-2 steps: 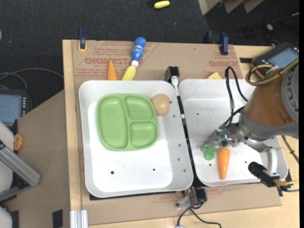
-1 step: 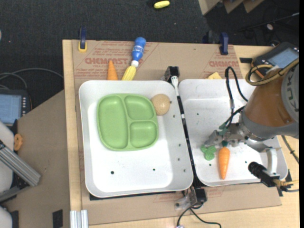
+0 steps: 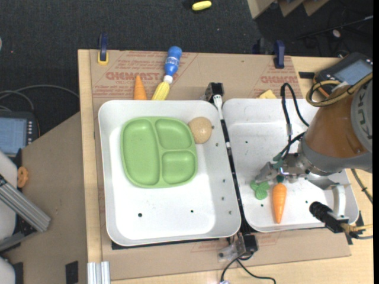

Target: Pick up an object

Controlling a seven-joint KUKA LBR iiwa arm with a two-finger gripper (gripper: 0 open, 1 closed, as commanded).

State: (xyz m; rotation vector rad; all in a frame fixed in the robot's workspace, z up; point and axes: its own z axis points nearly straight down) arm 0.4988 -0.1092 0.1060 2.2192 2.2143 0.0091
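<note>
Pick not done yet. Gripper [image 3: 273, 175] low in right bin [image 3: 254, 218]; can't tell its grasp state. Carrot [image 3: 279, 201] lies just below it on bin floor, not lifted. Grasp + lift left.

A green three-compartment plate [image 3: 159, 151] lies in the left white bin [image 3: 169, 218], with a tan ball [image 3: 201, 129] touching its upper right corner. Behind the bins, on the cardboard bench top [image 3: 237, 76], lie a blue-and-white bottle [image 3: 172, 62], a yellow object [image 3: 161, 90] and an orange cone [image 3: 139, 88]. A yellow item [image 3: 202, 5] rests on the dark floor.
</note>
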